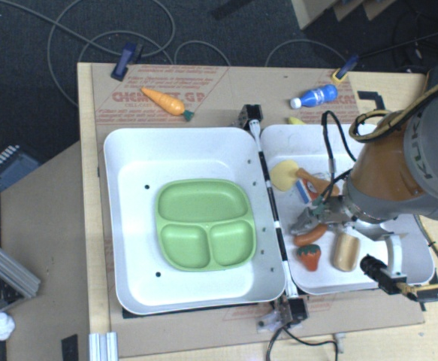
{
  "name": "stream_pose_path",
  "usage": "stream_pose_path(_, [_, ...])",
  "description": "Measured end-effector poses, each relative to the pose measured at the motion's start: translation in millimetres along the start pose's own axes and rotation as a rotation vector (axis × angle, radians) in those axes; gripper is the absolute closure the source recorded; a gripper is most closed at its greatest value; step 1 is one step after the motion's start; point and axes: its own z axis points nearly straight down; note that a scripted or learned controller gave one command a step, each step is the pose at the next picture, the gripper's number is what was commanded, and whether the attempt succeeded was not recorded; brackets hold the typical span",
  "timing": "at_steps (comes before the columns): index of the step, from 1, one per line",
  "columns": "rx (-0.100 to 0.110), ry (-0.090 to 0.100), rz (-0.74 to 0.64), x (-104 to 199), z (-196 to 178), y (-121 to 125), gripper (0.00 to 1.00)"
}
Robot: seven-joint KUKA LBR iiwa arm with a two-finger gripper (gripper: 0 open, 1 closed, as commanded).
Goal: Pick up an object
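Arm Lowered Over the Crowded Right Bin

At the far left, a dark floor is being crossed by loops of cable, and a bench (91, 201) topped with cardboard is being shown from above. An orange toy carrot (166, 101) is lying on the cardboard behind the bins, well apart from them. The left bin (128, 164) is being occupied by a green divided plate (203, 224), which is lying flat near the bin's middle with its one large section toward the back and two small sections toward the front.

Between the two bins, black clips are being seen along the shared edge. Behind the right bin (421, 265), a blue and white bottle (315, 97) is lying on its side on the cardboard.

In the right bin, a pale yellow round piece (285, 175) is resting near the left wall. Toward the front, a red sausage (309, 235), a small strawberry (310, 257) and a tan cylinder (345, 252) are lying close together. The gripper (314, 215) is being held low, just above the sausage; whether its fingers are apart or together cannot be told, and nothing is being seen between them. The grey and orange arm (388, 175) is reaching in from the right.
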Motion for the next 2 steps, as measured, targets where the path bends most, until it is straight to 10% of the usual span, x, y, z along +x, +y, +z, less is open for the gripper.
stream_pose_path(1, [-0.002,-0.002,0.002,-1,-10,0,1.0])
stream_pose_path(2, [-0.005,-0.001,-0.001,60,-101,8,1.0])
